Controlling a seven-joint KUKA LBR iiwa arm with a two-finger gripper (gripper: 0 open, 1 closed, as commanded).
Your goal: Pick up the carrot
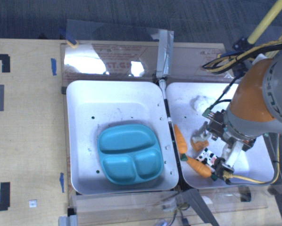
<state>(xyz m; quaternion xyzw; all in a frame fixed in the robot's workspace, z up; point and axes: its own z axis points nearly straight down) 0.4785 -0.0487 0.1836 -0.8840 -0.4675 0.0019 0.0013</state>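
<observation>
Two carrots lie in the right bin [188,95]: a slim orange carrot [180,139] along its left wall, and a stubbier carrot [198,166] near the front edge. The gripper [219,169] hovers just beside the stubby one; whether it grips anything, I cannot tell. A blue divided tray [129,152] sits in the left bin [84,102].

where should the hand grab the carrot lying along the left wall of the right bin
Grip the carrot across its middle, coming straight down from above. It lies flat and long beside the right bin's left wall, so the fingers should close across its narrow width, one on the wall side and one on the open side. The wall leaves little room, so a slight approach from the bin's inner side seems safer.
</observation>
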